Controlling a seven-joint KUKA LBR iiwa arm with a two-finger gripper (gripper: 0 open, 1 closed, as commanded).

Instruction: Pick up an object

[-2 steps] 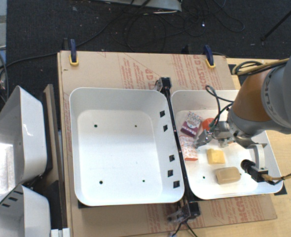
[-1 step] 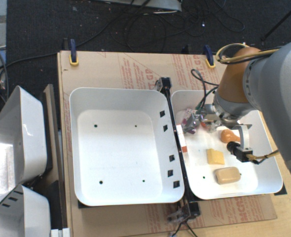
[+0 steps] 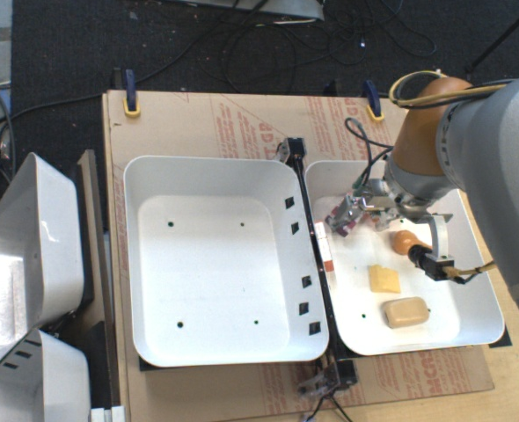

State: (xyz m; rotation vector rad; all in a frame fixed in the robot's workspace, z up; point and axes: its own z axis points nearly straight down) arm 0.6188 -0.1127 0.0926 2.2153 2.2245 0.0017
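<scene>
The right bin (image 3: pixel 471 323) holds a small orange ball (image 3: pixel 404 240), a pale yellow wedge (image 3: pixel 383 278) and a tan rounded block (image 3: pixel 405 312). My gripper (image 3: pixel 345 219) hangs low over the upper left part of this bin, close to the divider between the bins. It is left of the orange ball and above the yellow wedge in the view. The grey arm with its orange band (image 3: pixel 427 121) comes in from the right and hides the bin's far right corner. I see nothing clearly held at the gripper's tip.
The left bin (image 3: pixel 145 236) lies beside the right one, with a black rail (image 3: pixel 308 244) and clips between them. A red and white strip (image 3: pixel 323 246) lies along the right bin's left wall. Spare white bins (image 3: pixel 31 262) stand off the bench at left.
</scene>
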